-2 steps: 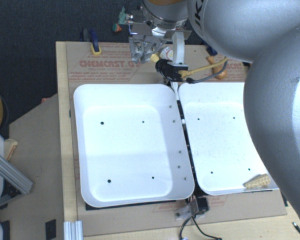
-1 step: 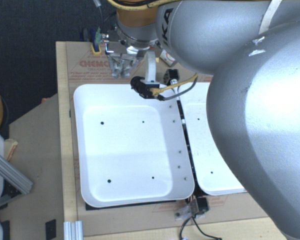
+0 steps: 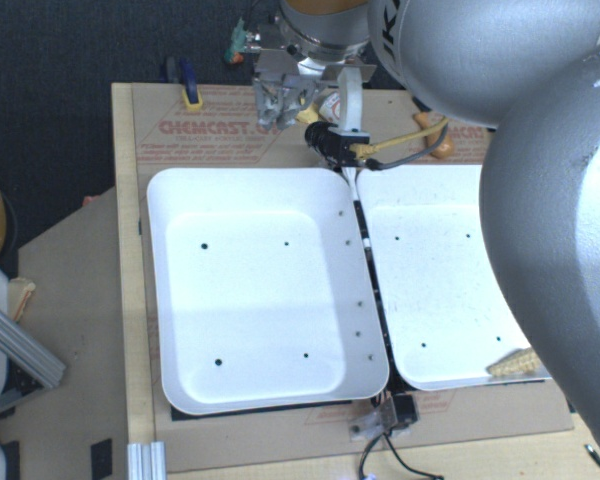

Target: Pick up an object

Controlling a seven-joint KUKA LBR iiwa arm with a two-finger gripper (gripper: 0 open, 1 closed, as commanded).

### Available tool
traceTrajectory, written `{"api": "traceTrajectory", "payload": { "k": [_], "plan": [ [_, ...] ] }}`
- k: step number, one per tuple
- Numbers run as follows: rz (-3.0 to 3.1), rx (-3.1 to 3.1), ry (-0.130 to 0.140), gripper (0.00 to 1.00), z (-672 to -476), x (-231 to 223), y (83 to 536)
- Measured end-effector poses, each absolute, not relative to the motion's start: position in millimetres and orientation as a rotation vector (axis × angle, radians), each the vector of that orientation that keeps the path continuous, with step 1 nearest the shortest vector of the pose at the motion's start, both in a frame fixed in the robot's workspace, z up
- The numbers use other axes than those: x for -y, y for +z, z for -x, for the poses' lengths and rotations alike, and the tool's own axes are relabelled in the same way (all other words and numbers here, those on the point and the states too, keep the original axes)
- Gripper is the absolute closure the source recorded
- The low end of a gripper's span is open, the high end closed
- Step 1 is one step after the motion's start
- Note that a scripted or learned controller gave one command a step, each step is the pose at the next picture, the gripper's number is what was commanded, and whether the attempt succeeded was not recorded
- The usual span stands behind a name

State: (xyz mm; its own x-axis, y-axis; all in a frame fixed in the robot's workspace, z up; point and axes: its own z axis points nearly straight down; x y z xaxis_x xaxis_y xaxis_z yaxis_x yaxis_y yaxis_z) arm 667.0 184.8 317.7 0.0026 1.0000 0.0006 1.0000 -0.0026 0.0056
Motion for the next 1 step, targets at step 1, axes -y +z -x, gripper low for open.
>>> {"api": "traceTrajectory", "payload": {
  "k": [1],
  "plan": [
    [-2.220, -2.229, -0.008, 1.00, -665.0, -226.9, 259.9]
  ]
}}
